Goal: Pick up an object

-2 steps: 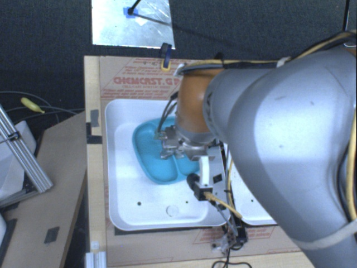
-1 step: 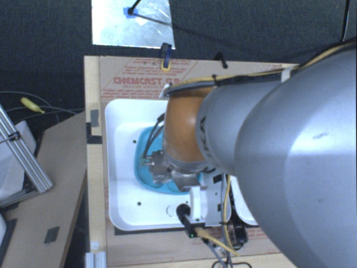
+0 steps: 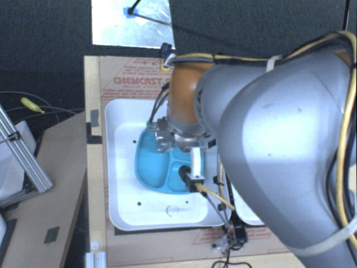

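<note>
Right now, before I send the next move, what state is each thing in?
Blue dish: lying flat in the left bin, partly covered by the arm.
Left bin: flat on the bench, holding the blue dish.
Right bin: mostly hidden behind the arm.
Arm: wrist pointing down over the blue dish; grip cannot be told.

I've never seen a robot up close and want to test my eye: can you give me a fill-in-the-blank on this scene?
The dish in the white bin is coloured ____. The band above the wrist is ____. The dish lies in the ____ of the two bins in this view. The arm reaches in from the view's ____ side.
Missing words: blue, orange, left, right.
</note>
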